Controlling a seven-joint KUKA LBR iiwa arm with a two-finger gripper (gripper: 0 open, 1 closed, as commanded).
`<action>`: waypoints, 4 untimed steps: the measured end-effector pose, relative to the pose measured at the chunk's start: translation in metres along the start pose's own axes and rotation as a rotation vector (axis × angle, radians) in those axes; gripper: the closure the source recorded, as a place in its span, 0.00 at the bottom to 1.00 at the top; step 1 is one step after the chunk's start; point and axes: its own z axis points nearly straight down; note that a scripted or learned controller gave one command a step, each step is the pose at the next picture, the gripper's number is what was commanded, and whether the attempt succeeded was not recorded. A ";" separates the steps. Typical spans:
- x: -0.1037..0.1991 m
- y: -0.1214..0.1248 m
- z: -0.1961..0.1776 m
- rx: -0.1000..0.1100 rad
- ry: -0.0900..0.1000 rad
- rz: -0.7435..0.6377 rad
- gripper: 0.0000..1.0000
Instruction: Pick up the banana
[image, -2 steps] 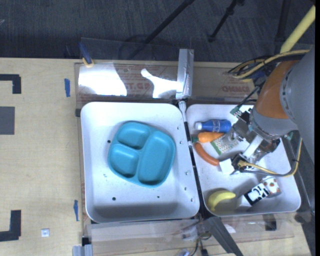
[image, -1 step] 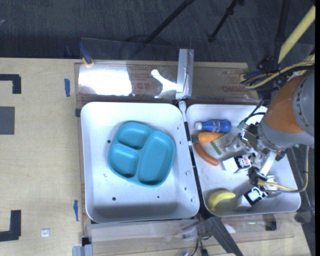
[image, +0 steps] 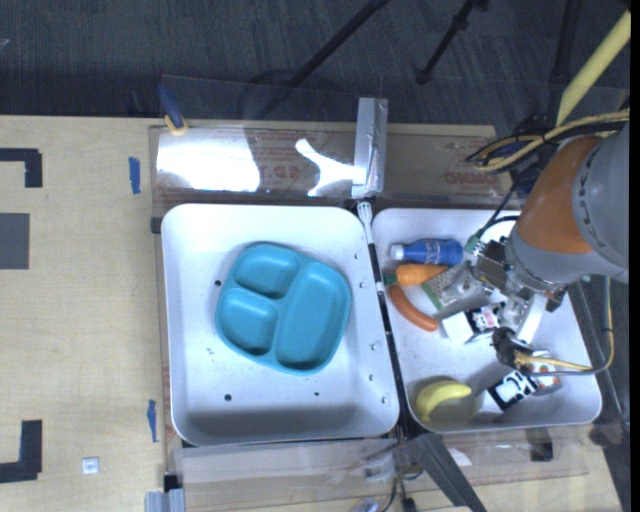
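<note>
The banana (image: 443, 398) is a short yellow piece lying at the front edge of the right bin (image: 580, 400). My gripper (image: 492, 318) hangs over the middle of that bin, at the end of the grey arm with the orange band (image: 555, 215). It is behind the banana and slightly to its right, with a clear gap between them. Nothing yellow shows at the gripper's tip.
A blue and white bottle (image: 432, 250), an orange carrot (image: 410, 300) and a greenish packet (image: 440, 288) lie at the back left of the right bin. A small black and white object (image: 515, 387) sits right of the banana. The left bin (image: 190, 390) holds a blue divided plate (image: 283, 306).
</note>
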 end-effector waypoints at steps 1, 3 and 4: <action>-0.001 0.001 -0.010 -0.003 -0.001 0.002 1.00; 0.030 0.059 0.016 0.008 -0.001 0.853 1.00; -0.038 0.008 0.033 0.015 -0.009 0.861 1.00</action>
